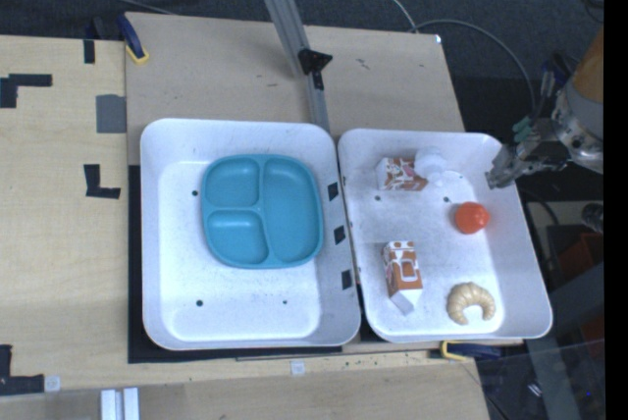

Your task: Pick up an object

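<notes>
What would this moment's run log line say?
gripper: over right bin's right rim, holding nothing seen | right bin: orange ball, croissant, two cartons | left bin: blue tray

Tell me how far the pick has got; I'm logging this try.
Nothing looks picked yet. The orange ball, croissant and two small cartons all lie in the right bin; the blue divided plate lies in the left bin. The gripper sits at the right bin's upper right rim, with no object seen in it. Reaching, grasping and lifting remain.
</notes>
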Robot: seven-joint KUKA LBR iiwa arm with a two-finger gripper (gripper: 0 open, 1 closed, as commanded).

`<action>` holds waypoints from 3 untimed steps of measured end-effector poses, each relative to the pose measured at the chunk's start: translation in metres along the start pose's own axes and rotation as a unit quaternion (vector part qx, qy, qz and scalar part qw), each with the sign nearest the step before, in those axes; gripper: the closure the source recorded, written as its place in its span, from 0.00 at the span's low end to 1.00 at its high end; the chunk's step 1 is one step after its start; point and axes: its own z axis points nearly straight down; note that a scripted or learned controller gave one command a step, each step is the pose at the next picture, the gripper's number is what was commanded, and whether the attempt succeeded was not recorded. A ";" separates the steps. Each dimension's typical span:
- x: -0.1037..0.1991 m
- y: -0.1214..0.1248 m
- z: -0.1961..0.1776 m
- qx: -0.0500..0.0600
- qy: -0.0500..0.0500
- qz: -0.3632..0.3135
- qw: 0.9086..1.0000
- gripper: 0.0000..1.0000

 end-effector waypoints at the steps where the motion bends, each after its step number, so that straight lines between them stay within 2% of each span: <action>1: 0.041 0.010 0.007 0.003 0.001 -0.002 1.000 1.00; 3: 0.153 0.034 0.002 0.003 0.002 -0.003 1.000 1.00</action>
